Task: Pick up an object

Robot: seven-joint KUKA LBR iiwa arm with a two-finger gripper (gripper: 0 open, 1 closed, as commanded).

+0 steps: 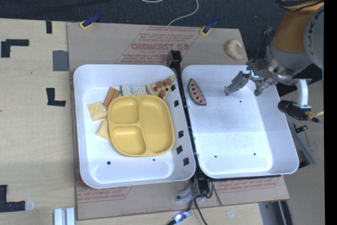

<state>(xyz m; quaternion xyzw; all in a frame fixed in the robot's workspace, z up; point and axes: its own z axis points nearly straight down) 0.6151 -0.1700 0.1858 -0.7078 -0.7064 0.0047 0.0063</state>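
A watermelon slice toy (pixel 197 93) lies in the right bin (pixel 242 160), near its upper left corner. My gripper (pixel 247 86) hovers over the upper right part of that bin, its two dark fingers spread apart with nothing between them. The slice is well to the gripper's left. In the left bin (pixel 95 166) a yellow divided plate (pixel 141 125) rests among several small toys: a pizza slice (pixel 162 85), a brown cracker (pixel 111 96) and pale yellow cheese pieces (pixel 97 111).
A beige lump (pixel 235 49) sits on the cardboard beyond the right bin. A white cable (pixel 168 0) loops across the dark floor at the back. Clips hold the cardboard's far edge. The arm's orange band (pixel 295 29) is at the right.
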